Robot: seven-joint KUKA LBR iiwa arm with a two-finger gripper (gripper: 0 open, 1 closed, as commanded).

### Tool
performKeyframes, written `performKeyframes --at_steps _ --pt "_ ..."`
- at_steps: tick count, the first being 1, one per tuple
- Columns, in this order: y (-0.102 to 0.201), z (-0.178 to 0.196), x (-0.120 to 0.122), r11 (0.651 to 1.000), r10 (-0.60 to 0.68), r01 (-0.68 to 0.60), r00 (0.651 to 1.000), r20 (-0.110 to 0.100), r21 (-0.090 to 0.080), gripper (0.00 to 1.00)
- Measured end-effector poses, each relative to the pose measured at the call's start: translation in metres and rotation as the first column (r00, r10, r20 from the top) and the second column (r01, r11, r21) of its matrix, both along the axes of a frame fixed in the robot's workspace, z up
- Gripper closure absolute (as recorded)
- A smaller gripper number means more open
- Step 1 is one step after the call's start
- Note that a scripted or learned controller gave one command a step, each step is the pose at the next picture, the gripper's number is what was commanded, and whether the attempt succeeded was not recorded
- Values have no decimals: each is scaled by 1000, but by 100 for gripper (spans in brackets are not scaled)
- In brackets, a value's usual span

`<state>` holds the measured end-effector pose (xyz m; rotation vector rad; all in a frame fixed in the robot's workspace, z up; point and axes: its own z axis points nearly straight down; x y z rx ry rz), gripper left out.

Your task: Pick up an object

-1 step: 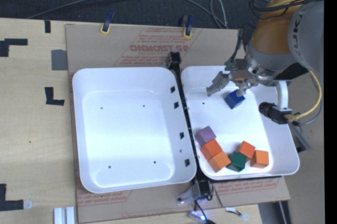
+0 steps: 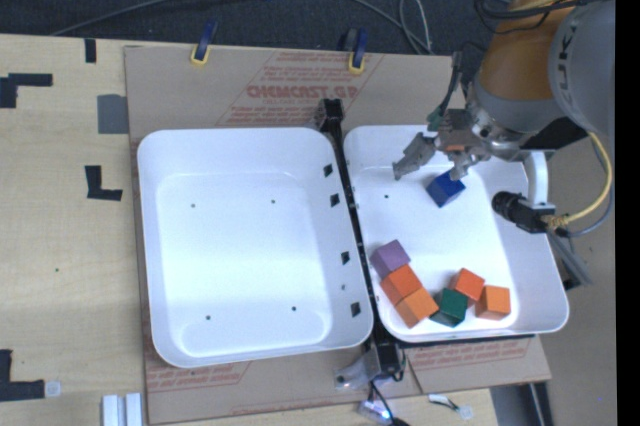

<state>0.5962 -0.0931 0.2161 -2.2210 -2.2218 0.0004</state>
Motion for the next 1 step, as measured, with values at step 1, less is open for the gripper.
performKeyframes --at_steps 1 --pt "-6 -45 -3 1000 0 0 1000 -4 0 0"
